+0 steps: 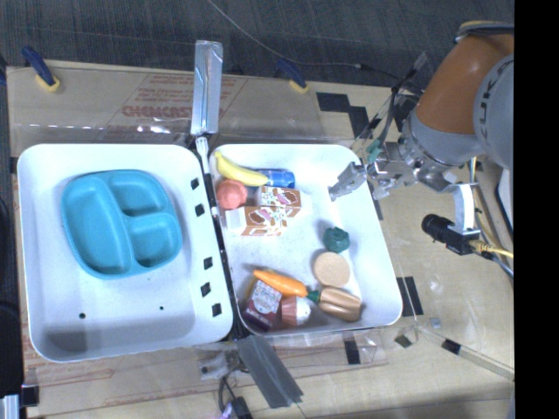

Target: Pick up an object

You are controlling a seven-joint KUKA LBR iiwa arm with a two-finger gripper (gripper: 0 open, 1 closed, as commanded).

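Note:
My gripper [360, 182] hovers over the upper right corner of the right bin [384, 260], open with nothing between its fingers. Several things lie in that bin. A yellow banana [239, 170] and a small blue packet [280, 178] are at the back left. Beside them are a red ball [231, 194] and a brown-and-white carton [272, 210]. A dark green piece [336, 238] lies below and left of the gripper, with a tan disc [332, 269] under it. At the front are a carrot [279, 282], a purple packet [265, 302] and a brown roll [340, 302].
The left bin [35, 304] holds a blue divided plate [122, 221]. A metal divider with black clips [206, 225] runs between the bins. The grey arm with its orange band [458, 85] comes in from the upper right.

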